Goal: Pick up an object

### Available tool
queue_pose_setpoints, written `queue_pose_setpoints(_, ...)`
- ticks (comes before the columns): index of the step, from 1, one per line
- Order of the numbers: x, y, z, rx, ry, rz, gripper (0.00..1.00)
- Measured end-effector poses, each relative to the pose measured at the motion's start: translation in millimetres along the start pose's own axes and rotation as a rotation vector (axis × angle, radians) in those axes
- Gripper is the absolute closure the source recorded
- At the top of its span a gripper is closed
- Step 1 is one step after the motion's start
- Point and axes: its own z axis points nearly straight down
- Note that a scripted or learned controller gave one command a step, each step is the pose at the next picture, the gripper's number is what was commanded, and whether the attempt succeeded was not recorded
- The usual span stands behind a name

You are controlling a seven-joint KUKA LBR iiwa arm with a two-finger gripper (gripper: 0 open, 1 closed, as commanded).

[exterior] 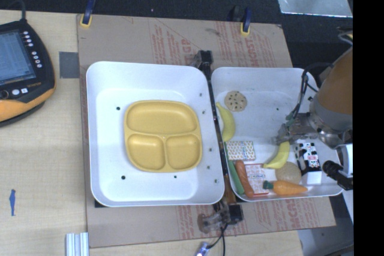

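The gripper (pixel 287 136) hangs low in the right bin (pixel 264 82), just beside the small banana (pixel 278 156) — whether its fingers grip anything I cannot tell. A carrot (pixel 287 188) lies near the banana — a cookie (pixel 236 101) farther off.

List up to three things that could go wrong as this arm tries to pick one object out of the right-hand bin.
1. The tool sits low beside a small banana that touches other items; a grasp may catch two or slip.
2. The carrot and nearby pieces crowd the right bin near its front wall, leaving little room.
3. The larger banana lies against the dividing edge, so reaching it may mean striking the rim.
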Motion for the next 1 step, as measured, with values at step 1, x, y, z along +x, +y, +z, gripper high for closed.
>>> queue_pose_setpoints(1, 89.5, 56.4, -40.6, -0.003, 0.001, 0.000, 1.00)
